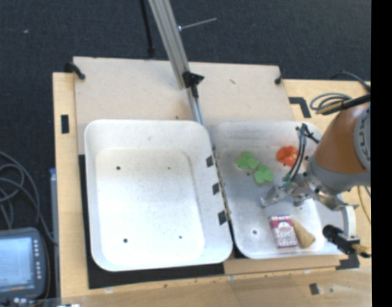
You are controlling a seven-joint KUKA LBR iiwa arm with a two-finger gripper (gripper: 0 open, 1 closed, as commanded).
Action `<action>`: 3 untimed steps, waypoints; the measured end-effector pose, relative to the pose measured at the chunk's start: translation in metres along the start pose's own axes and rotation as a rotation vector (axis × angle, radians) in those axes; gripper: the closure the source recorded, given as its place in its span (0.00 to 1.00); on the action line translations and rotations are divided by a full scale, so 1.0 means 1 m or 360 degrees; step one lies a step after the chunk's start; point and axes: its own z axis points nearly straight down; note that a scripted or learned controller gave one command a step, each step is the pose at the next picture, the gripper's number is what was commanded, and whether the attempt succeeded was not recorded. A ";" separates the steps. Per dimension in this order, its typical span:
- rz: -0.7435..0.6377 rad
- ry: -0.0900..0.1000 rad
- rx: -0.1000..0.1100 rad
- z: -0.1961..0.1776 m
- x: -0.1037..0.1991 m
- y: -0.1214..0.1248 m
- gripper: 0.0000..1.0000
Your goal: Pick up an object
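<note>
The right bin [247, 139] holds two green pieces [247, 160] [264, 174], an orange-red object [286, 154], a red and white box [283, 231] and a tan wedge [304, 235]. My gripper [277, 197] hangs low over the middle of this bin, below the second green piece and above the box. Its metal fingers point left, and nothing shows between them. The orange-banded wrist [339, 147] rises to the right.
The left bin [151, 194] sits beside the right one. A slanted aluminium pole [170, 34] stands behind the bins. Cables [327, 100] lie at the back right, and a small screen [13, 261] sits at the front left.
</note>
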 end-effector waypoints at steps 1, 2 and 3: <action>0.0010 -0.0002 -0.0010 -0.012 -0.001 0.001 1.00; -0.0010 -0.0002 -0.0016 -0.070 0.002 0.012 1.00; -0.0011 -0.0003 -0.0017 -0.135 0.004 0.016 1.00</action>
